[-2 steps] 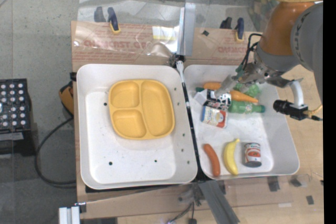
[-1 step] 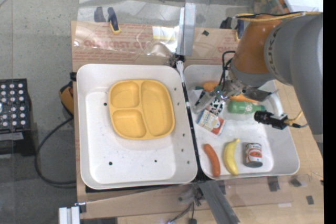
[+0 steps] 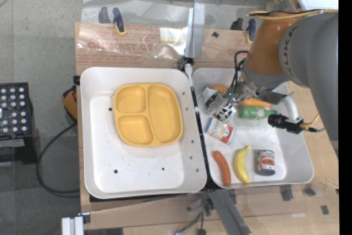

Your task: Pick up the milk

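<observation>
- The milk (image 3: 219, 130) is a small white carton with red and blue print, lying flat on the floor of the right bin (image 3: 300, 173).
- Its long axis runs on a slant, from the upper left near the bin's left wall toward the lower right; which end is the top cannot be told at this size.
- The gripper (image 3: 223, 108) sits low in the same bin, at the end of the grey arm with the orange band (image 3: 269, 47) that comes in from the right.
- The milk lies just below the gripper in the view, toward the near edge of the bench, close to it but not between its fingers.
- Whether the gripper is spread or closed cannot be told; its tip is a dark and white tangle against the bin.
- Right of the gripper lies a green bottle (image 3: 256, 113), with an orange carrot (image 3: 254, 102) just above it.
- Further below the gripper, past the milk, lie a red sausage (image 3: 222, 167), a banana (image 3: 242, 163) and a can (image 3: 265, 162).
- Left of the gripper, in the left bin (image 3: 104, 173), rests a yellow divided plate (image 3: 148, 114).
</observation>
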`<state>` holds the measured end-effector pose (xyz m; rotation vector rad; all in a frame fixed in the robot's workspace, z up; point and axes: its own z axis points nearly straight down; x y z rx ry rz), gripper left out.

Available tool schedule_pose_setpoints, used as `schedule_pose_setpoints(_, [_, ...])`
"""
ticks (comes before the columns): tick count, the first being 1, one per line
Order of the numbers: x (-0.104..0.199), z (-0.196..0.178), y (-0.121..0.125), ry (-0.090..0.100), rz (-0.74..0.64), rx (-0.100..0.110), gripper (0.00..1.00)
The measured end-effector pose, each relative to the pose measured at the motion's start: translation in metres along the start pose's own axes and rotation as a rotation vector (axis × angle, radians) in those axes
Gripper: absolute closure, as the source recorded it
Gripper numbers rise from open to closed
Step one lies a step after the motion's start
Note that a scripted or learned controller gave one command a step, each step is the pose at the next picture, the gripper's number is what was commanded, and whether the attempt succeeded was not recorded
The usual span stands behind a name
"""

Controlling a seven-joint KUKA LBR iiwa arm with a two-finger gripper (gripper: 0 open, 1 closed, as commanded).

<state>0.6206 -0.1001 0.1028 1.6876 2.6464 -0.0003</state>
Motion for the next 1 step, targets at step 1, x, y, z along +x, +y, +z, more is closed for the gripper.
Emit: schedule_pose_setpoints(1, [0.0408,-0.1038,-0.0076,0.001,-0.014,0.000,1.00])
